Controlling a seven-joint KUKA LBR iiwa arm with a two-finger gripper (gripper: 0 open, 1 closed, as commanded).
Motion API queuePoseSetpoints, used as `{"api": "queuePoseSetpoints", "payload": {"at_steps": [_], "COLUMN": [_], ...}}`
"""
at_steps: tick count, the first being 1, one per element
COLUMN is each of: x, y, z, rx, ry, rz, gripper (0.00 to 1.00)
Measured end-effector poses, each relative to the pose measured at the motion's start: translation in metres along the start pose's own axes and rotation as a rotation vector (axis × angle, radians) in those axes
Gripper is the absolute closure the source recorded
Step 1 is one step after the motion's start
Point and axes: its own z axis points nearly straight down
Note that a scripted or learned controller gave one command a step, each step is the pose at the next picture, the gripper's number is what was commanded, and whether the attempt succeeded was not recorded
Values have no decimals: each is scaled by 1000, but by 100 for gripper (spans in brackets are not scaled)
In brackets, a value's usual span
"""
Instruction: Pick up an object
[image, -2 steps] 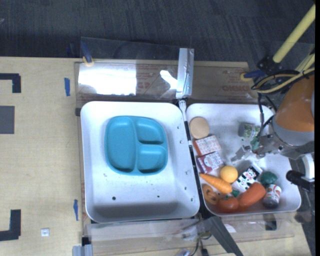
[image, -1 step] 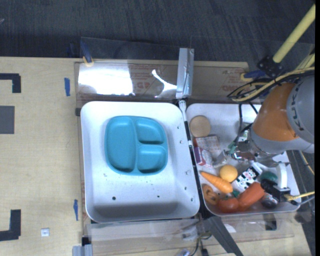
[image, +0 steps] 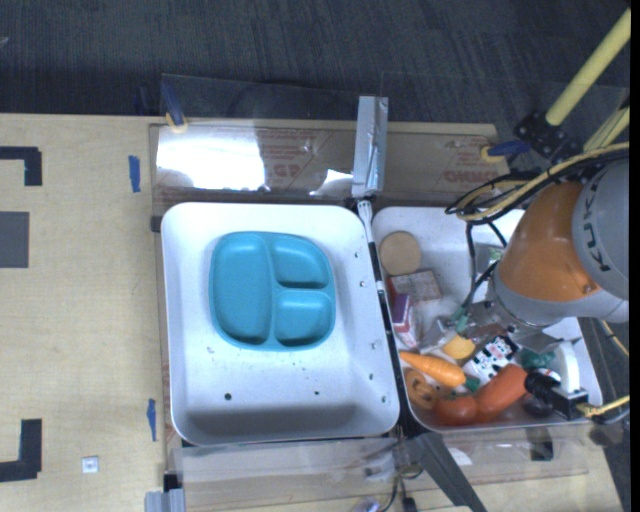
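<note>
The claw (image: 487, 338) sits low in the right bin (image: 440, 222), tucked under the arm's orange band (image: 545, 255) and wrist, and whether it is spread or pressed together I cannot tell, since the wrist and cables hide it from above. It hangs over a crowded heap near that bin's front: an orange carrot-shaped piece (image: 432, 368), a small yellow piece (image: 459, 348) just behind it, a black-and-white patterned item (image: 494, 354) and a red-orange, pepper-like piece (image: 482, 398) all lie touching or overlapping. A round tan disc (image: 400, 252) lies apart toward the back, with a pinkish packet (image: 415, 290) just in front of it. No object can be seen between the fingers, so I judge the pick not yet made. The risk from here lies in the clutter: the claw could close on two things at once, nudge a rounded piece sideways so that it rolls out of reach, or wedge against the bin's wall. The loose cables (image: 500, 195) draped near the wrist could also snag. The left bin (image: 190, 330) holds a blue sectioned tray (image: 270, 290) and has scattered dark specks on its white floor. Both bins rest on a pale wooden bench (image: 80, 300) marked with black squares and blue tape, clear sheeting stands behind the bins, and dark floor lies beyond.
</note>
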Motion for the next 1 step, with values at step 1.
{"api": "queuePoseSetpoints", "payload": {"at_steps": [1], "x": [70], "y": [8], "z": [-99], "rx": [0], "ry": [3], "rz": [-59], "gripper": [0]}}
